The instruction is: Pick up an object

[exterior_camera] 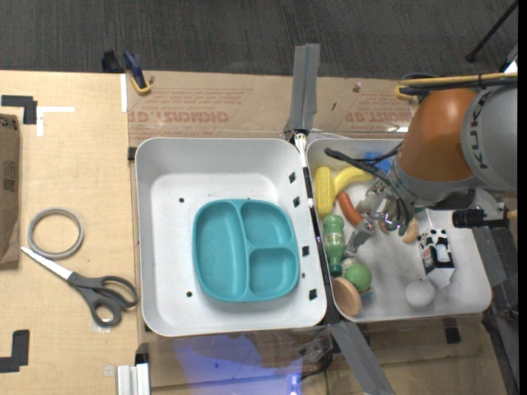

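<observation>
Hovering over the right bin (473,299), the jaws' opening cannot be told; the green bottle (333,241) below looks light, slippery, best gripped mid-body.

One fixed view, high above the table (66,163) | angled down at a slant | far enough to take in both white bins: left bin (156,171), right bin (469,295) | arm (449,138) entering from frame right | floor along top edge
</observation>
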You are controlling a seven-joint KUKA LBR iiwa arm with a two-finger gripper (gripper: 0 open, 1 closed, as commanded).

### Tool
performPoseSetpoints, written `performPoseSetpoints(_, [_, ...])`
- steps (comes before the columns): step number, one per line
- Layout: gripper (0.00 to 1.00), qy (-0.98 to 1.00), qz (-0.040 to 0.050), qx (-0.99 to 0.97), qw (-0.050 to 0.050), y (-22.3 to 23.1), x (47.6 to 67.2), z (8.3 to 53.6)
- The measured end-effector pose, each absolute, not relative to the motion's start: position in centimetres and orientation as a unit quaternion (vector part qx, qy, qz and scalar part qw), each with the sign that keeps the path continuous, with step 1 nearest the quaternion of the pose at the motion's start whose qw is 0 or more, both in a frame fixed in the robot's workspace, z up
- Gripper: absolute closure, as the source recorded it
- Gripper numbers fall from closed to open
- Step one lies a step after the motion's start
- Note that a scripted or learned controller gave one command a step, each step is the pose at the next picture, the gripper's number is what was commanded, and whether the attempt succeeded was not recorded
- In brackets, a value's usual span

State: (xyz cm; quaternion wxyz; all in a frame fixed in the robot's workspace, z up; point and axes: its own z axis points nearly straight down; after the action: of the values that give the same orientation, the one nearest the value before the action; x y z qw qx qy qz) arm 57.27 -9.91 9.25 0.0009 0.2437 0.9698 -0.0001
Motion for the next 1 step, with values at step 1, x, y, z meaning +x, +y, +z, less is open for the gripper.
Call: performPoseSetpoints(1, [0.0,0.948,-0.0042,0.318,0.003,-9.99,56.63,9.33])
